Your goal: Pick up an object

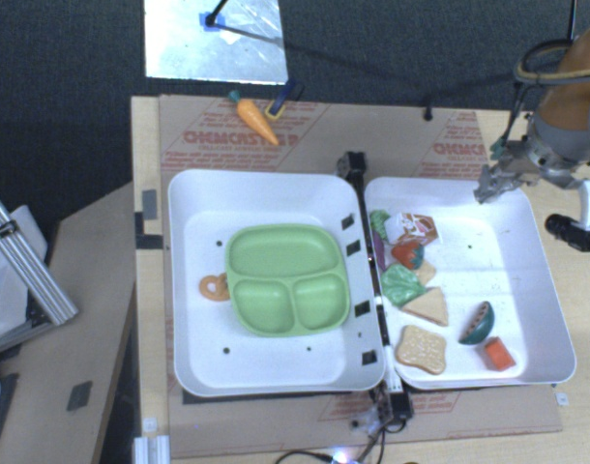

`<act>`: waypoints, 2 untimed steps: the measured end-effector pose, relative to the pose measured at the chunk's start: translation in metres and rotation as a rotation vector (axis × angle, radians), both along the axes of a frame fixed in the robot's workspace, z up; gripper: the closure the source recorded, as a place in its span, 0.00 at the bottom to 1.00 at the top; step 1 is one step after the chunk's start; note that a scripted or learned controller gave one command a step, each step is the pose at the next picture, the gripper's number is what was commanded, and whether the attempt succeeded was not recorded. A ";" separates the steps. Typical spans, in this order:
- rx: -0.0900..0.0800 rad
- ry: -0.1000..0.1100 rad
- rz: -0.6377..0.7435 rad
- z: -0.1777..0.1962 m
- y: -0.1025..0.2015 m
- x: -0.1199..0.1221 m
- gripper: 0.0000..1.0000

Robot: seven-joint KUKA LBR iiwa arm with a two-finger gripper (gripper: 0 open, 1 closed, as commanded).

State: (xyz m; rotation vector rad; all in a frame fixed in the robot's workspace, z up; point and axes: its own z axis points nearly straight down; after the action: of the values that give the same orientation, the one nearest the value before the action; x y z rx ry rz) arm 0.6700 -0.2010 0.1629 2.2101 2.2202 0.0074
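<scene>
Hand (pixel 492 184) hovering over the right bin (pixel 542 259) near its 1 o'clock corner, hanging from the grey arm with the orange band (pixel 575 90); grasping nothing, and whether clenched or released cannot be told at this angle.

No single target named by the task, so any toy food in the right bin serves. Clustered along the bin's 9 o'clock wall: a red-and-white wrapped piece (pixel 414 228), a tomato-like red piece (pixel 407 254) and a green leaf (pixel 401 284), touching or overlapping. Toward 6 o'clock: a triangular sandwich half (pixel 428 307), a toast slice (pixel 421 350), a watermelon wedge (pixel 477 323) and an orange-red block (pixel 498 355), these last two apart from the rest.

Probably hollow plastic, all light, stiff, smooth and a little slippery; not fragile. Best bet judged to be the orange-red block: chunky, isolated, flat sides to pinch across. Toast and sandwich half lying flat, hard to get under; leaf thin and crowded.

Bin floor white, smooth, shallow-walled; things likely to slide if nudged. Plenty of open floor around 3 o'clock for descent.

Left bin (pixel 198 211) holding a green divided plate (pixel 283 278) and a pretzel (pixel 215 287) at the plate's 9 o'clock. On the worktop (pixel 169 124) beyond, at 12 o'clock, a toy carrot (pixel 255 121) and a foil-like sheet (pixel 216 25).
</scene>
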 end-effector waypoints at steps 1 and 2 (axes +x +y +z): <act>0.001 0.002 0.001 0.049 0.005 -0.004 1.00; 0.002 0.004 0.001 0.063 0.005 -0.003 1.00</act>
State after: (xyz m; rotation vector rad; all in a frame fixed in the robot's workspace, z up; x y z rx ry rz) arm 0.6668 -0.1959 0.2261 2.2118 2.2246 0.0044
